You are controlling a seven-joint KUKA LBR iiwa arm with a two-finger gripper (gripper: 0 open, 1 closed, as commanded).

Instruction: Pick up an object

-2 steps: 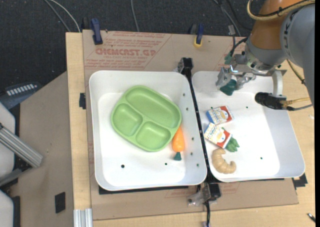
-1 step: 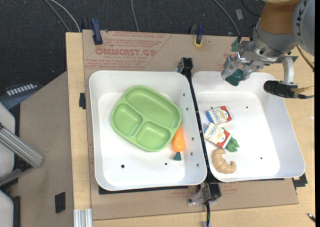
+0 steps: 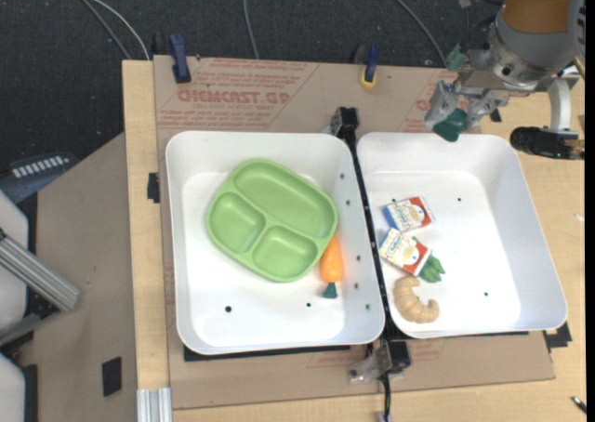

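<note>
1. The arm (image 3: 544,2) comes in at the upper right, its orange band near the top edge.
2. The jaws (image 3: 453,119) hang over the far rim of the right bin (image 3: 521,178), near that bin's far left corner. Whether they are open or closed, I cannot tell. A dark teal tip shows at their lower end; I cannot tell whether it is a held thing or part of the fingers.
3. The right bin holds four things, all in its left half, well apart from the jaws:
   - a small carton (image 3: 408,214), white with blue and red, nearest the far side;
   - a second carton (image 3: 403,251) just below it, tilted;
   - a small green piece (image 3: 431,269) touching the second carton's lower right corner;
   - a tan croissant (image 3: 415,300) nearest the near rim.
4. The left bin (image 3: 186,225) holds a green plate (image 3: 271,219) with three compartments, lying at a slant.
5. A carrot (image 3: 331,263), orange with a dark green end, lies against the plate's right edge, beside the wall between the bins.
6. Both bins sit on a cardboard sheet (image 3: 242,95) on the desk, clamped at its far edge by two clips (image 3: 178,56).
</note>
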